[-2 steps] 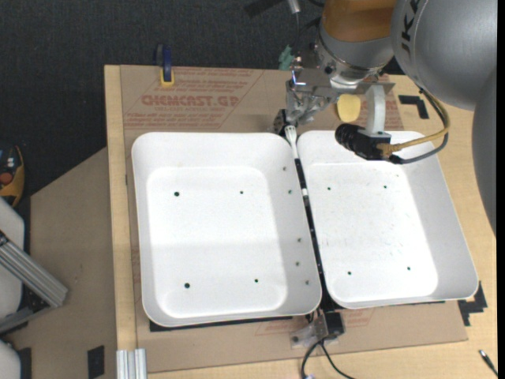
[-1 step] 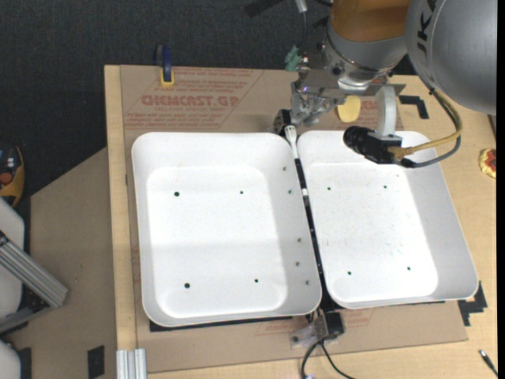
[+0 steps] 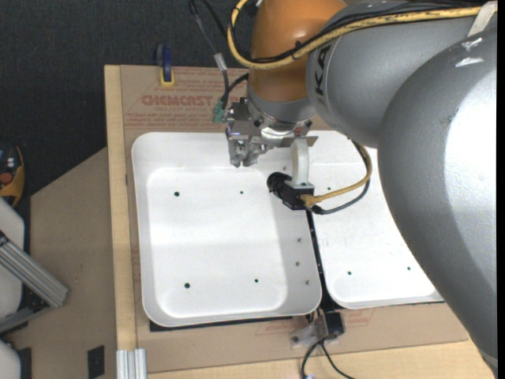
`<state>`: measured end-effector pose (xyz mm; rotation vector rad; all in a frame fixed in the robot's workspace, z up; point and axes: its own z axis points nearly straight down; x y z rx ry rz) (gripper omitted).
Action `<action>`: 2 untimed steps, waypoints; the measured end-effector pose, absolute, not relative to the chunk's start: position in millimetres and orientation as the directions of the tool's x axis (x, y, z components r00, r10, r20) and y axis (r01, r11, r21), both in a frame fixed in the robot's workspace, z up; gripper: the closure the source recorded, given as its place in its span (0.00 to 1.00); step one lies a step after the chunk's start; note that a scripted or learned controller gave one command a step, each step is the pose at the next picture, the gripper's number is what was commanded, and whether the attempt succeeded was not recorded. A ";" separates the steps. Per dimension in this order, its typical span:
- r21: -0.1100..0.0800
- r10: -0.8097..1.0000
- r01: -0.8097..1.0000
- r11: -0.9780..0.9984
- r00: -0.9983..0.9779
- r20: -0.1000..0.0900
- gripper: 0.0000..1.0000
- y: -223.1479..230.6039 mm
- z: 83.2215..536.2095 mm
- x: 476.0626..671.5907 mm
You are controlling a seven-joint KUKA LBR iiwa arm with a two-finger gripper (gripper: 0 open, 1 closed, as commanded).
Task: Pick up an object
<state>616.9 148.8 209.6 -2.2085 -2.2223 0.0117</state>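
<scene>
I see the gripper (image 3: pixel 246 152) low over the far edge of the left bin (image 3: pixel 158 235); I cannot tell how its jaws stand, nor where any object lies (none visible). I judge it is searching; next it needs a target.

bench (image 3: pixel 126 212) bears two white bins (image 3: pixel 213 243) side by side.

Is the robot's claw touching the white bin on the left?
Cannot tell. In the camera view the gripper hangs over the back rim of the left bin, but the slanted angle hides any gap or contact.
</scene>
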 end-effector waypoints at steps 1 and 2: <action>0.011 1.000 1.000 0.008 -0.008 0.006 1.00 230.0 286.4 648.4; 0.007 1.000 1.000 -0.001 0.001 0.002 1.00 199.7 330.1 646.1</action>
